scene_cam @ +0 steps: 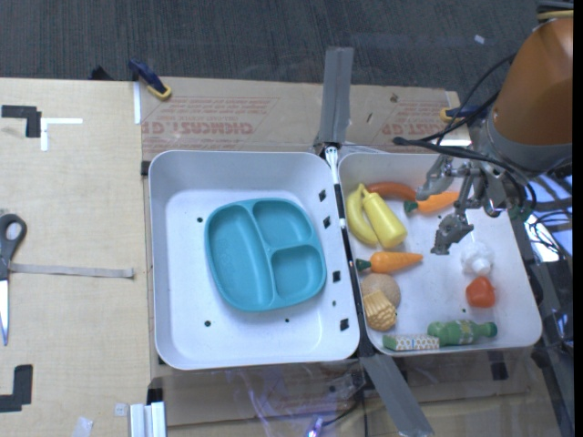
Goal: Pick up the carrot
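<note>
- The carrot point(395, 262) was orange with a green stem end, lying flat in the right bin point(510, 330) beside the bananas point(372, 217).
- The gripper point(453, 230) hung above the bin; whether it was clenched could not be told.
- Bins sat on cardboard point(237, 116) over a pale wooden bench point(68, 208).

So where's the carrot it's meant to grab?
There are two. One carrot lies in the right bin, near its left wall, just below the bananas; a second carrot lies up by the gripper.
</note>
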Robot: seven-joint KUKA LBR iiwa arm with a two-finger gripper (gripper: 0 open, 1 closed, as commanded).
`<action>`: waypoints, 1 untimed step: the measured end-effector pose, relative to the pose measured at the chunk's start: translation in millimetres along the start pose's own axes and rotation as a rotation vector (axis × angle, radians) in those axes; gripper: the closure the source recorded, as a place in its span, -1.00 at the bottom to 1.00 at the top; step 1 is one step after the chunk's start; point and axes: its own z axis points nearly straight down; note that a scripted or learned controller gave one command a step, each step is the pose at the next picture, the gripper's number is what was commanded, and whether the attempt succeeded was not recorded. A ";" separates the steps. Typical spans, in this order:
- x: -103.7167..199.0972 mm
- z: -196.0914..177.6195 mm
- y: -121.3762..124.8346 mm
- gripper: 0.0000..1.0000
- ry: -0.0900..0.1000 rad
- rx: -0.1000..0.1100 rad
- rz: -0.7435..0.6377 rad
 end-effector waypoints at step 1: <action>6.8 141.1 -3.7 -1.00 0.001 0.000 -0.188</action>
